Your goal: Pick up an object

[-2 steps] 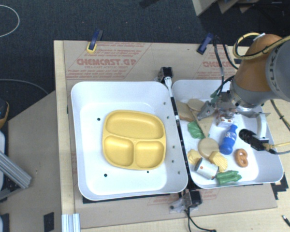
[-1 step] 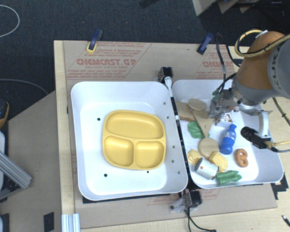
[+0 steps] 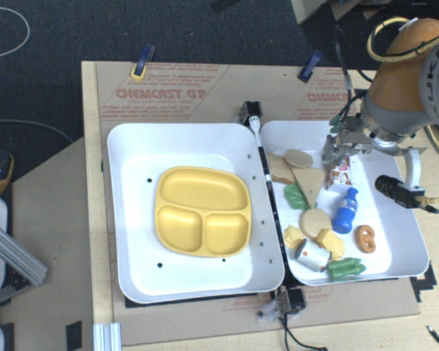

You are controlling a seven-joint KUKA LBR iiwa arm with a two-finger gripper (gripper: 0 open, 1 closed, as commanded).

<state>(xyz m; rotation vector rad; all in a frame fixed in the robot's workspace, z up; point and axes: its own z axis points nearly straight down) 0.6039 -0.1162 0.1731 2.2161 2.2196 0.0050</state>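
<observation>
- The gripper (image 3: 339,154) hangs over the upper part of the right bin (image 3: 410,232), its dark metal parts bunched together; I cannot tell from this slanted view how it is set.
- Directly under it sits a small red-and-white packet (image 3: 341,175); whether the gripper touches it is unclear.
- Just below the packet lies a blue bottle (image 3: 344,210) with a white cap, tilted, with bare white floor to its right.
- A small brown pretzel-like ring (image 3: 365,238) lies alone toward the right side, apart from the others, with open room around it.
- The left half of the right bin is crowded: a tan wooden spatula shape (image 3: 301,168), a green piece (image 3: 296,196), a round beige cookie (image 3: 315,221), yellow pieces (image 3: 329,243), a small white cylinder (image 3: 312,255) and a green pod (image 3: 346,268) near the lower rim, many touching or overlapping.
- The left bin (image 3: 124,196) holds a yellow divided tray (image 3: 203,210) at its middle, with a wide band of bare floor along every wall.
- The two bins meet along a dark seam, rims touching.
- The arm (image 3: 406,72) is cut off by the right edge, and it hides the right bin's upper right corner.
- The tabletop (image 3: 205,86) carries printed red lettering; blue clamps (image 3: 141,63) sit at its far edge.
</observation>
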